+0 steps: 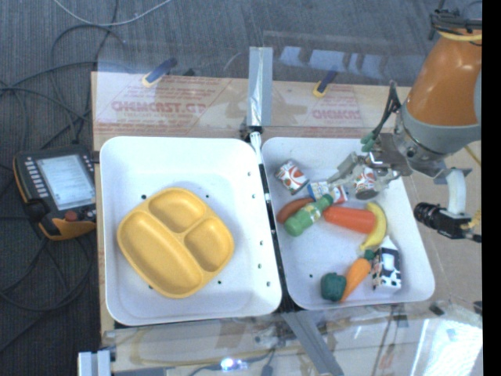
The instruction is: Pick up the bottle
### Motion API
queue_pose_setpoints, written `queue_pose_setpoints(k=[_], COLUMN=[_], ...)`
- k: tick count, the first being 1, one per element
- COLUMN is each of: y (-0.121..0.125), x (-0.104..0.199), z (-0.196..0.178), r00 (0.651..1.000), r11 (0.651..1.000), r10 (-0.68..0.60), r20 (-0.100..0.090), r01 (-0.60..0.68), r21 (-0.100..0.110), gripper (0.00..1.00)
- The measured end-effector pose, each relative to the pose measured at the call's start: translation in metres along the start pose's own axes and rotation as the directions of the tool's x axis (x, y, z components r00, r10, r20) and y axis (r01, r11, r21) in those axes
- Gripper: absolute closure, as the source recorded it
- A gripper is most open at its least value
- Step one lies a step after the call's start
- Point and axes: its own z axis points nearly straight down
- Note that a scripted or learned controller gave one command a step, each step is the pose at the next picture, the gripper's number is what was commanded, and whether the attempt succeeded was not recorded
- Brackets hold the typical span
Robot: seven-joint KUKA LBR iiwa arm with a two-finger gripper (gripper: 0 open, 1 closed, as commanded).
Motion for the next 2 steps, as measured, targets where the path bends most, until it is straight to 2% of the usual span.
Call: queue_pose_setpoints(k=[1,2], y=[0.015,0.012], x=[0.025,0.011], z=[0.089,0.159], r00=[0.999,0.999], r11=[0.999,0.998], r10=[-0.048,-0.053], r20=[-0.001,0.004], r01=[0.048,0.053], r21=[0.001,-0.029], gripper=[0.0,0.0])
